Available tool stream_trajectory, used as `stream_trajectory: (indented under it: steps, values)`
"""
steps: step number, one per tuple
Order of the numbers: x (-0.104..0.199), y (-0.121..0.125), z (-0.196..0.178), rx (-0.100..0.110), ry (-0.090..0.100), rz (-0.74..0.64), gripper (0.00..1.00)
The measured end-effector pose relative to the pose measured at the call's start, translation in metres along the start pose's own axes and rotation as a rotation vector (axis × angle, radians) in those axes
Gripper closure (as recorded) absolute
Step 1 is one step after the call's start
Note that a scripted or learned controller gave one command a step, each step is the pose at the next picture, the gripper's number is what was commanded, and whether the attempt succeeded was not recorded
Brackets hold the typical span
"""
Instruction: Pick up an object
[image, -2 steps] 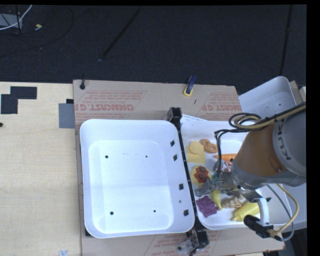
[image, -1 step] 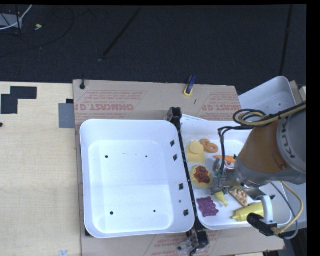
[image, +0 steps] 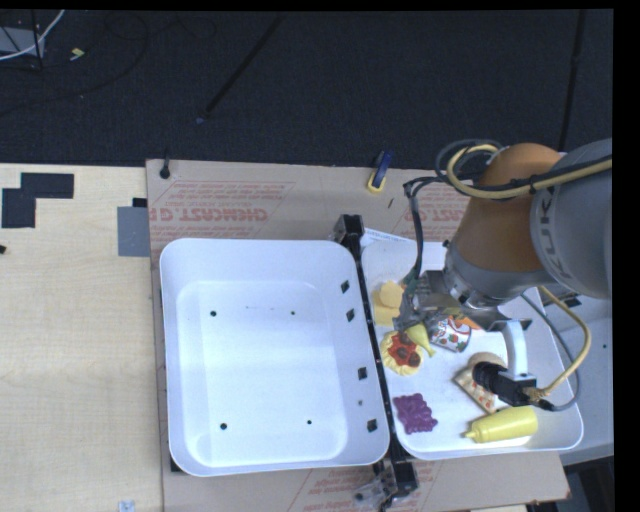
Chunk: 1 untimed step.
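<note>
1. Where the arm (image: 530, 225) reaches in over the right bin (image: 560, 440), the hand (image: 418, 318) sits low among a cluster of small objects; whether it is open or closed cannot be told, since the wrist and cables cover it.
2. Directly beneath and just beside the hand lies a yellow banana-shaped piece (image: 420, 340), touching or overlapping a round yellow item with red markings (image: 401, 354). No object is visibly gripped.
3. Just to the hand's upper left rests a pale yellow block (image: 389, 296), close to the divider between the bins.
4. Just right of the hand lies a small can-like object with red and white print (image: 455, 335), partly covered by the wrist.
5. Below the hand, near the bin's front wall, sits a purple grape cluster (image: 414, 412).
6. Further to the lower right lie a yellow squeeze bottle (image: 503, 425) on its side and a tan and red piece (image: 476, 383) carrying a dark part.
7. Left of the hand stands the left bin (image: 180, 300).
8. Both bins rest on the desk (image: 70, 350).
</note>
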<state>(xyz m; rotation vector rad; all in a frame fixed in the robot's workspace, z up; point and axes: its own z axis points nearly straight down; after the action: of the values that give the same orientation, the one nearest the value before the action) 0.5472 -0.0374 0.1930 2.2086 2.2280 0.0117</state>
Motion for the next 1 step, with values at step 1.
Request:
stream_trajectory:
  steps: [1]
  values:
    - [0.0104, -0.0755, 0.0057, 0.018, 0.0, 0.012, 1.0]
